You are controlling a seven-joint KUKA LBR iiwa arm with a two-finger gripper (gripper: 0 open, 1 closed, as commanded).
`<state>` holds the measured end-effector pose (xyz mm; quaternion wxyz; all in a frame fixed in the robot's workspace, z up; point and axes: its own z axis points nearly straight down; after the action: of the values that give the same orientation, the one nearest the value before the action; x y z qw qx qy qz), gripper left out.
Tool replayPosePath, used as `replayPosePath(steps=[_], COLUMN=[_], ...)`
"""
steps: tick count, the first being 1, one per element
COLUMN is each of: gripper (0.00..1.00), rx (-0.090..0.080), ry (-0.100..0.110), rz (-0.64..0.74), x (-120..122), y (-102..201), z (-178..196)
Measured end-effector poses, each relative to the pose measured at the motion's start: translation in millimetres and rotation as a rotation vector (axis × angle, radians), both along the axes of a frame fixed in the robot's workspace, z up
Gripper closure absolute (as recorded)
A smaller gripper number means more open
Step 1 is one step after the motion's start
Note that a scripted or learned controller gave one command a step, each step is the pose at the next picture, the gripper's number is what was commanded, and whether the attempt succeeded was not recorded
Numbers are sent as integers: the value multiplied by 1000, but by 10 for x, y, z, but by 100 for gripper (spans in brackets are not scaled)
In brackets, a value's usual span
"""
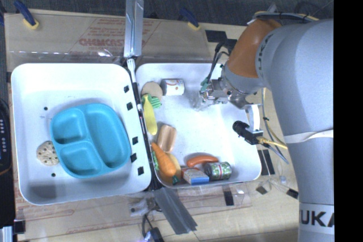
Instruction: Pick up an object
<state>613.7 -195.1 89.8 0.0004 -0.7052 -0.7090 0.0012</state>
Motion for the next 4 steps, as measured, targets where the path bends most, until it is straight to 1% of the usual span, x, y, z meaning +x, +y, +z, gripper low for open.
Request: replayPosePath(steps=[1,2,3,4], gripper=[0,0,0,100], rx=[2,4,1,4], ry=[2,-1,-2,1], rz=[-107,-35,203,205], x=[-754,-1354,-1353,-1344], y=[135,204,171,166], z=[5,10,11,75])
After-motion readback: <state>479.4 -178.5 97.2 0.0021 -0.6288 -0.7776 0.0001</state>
